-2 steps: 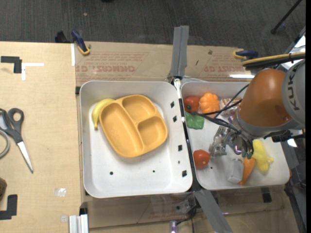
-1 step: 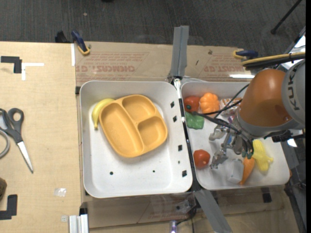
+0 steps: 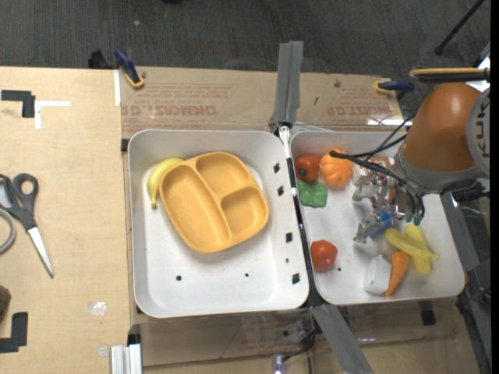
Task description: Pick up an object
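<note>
Several plastic toy foods are lying in the right white bin (image 3: 448, 283), and the metal two-finger gripper (image 3: 376, 213) is hanging near its middle beside the yellow toy banana (image 3: 413, 245), closure impossible to tell, so centring over one piece seems wisest.

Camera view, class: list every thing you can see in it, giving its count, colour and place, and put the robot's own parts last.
Bins: 2, white, side by side on the bench.
Divided plate: 1, orange-yellow, left bin.
Banana: 1, yellow, left bin, against the plate's left edge.
Tomatoes: 2, red, right bin, one near the back, one near the front.
Green piece: 1, green, right bin.
Orange fruit: 1, orange, right bin, back.
Carrot: 1, orange, right bin, front.
Yellow piece: 1, yellow, right bin.
Scissors: 1, grey-handled, bench, left.
Arm: 1, grey with orange band, over the right bin.
Gripper: 1, metal, right bin.
</note>
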Motion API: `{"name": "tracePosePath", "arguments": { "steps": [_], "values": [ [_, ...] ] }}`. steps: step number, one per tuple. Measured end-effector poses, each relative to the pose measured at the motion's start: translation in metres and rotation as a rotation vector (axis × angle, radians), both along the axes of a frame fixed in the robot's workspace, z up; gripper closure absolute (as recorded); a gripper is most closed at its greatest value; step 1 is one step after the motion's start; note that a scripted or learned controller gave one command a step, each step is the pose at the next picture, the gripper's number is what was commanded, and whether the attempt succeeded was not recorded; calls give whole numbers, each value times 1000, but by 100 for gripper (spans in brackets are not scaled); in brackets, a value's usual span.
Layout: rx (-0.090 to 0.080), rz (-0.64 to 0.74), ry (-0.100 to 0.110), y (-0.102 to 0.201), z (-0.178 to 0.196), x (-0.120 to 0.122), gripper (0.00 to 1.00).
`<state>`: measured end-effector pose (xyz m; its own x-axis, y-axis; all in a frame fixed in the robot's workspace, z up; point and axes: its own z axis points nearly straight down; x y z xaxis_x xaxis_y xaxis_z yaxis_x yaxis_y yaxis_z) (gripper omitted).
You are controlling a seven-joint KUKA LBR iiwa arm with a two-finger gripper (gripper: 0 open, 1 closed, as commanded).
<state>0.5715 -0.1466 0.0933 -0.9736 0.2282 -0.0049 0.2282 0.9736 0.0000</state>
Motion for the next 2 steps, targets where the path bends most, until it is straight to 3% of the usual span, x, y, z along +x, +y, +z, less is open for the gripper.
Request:
{"name": "tracePosePath", "arguments": {
  "steps": [1, 2],
  "values": [
    [-2, 3, -4, 0, 10, 1, 100],
    [0, -59, 4, 0, -1, -71, 100]
  ]
}}
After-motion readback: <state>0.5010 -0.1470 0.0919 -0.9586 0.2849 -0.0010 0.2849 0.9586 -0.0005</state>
